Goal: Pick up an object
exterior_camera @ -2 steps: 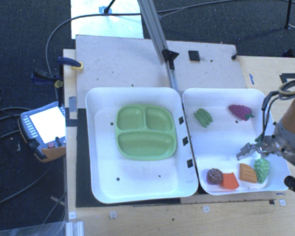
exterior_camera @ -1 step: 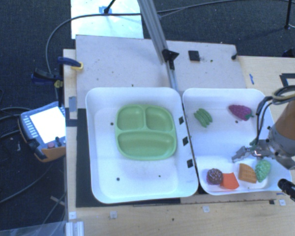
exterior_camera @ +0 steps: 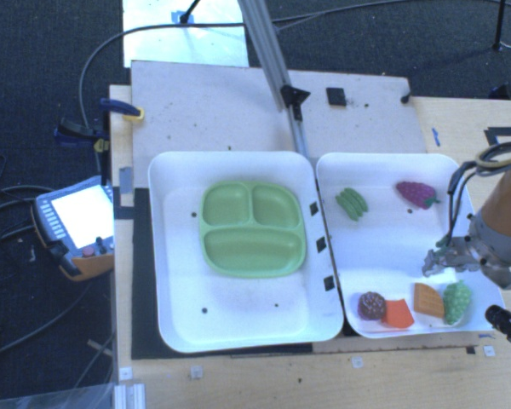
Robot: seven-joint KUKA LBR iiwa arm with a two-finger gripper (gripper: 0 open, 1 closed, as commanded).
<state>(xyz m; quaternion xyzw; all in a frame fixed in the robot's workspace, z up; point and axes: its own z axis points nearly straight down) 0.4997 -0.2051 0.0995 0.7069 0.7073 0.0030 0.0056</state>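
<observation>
Camera view, arm: grey gripper low over the right white bin; finger state cannot be told.
Near edge of right bin: brown round toy, orange wedge, orange-tan block, pale green leafy toy.
Far part: green pea pod, purple grape bunch.
Left white bin: green divided plate.

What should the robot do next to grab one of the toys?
Probably lower a little toward the orange block. The tool sits in the right bin just above that block, with nothing seen in its grip. The green bumpy toy lies right beside the block, so going straight down seems safest.
</observation>
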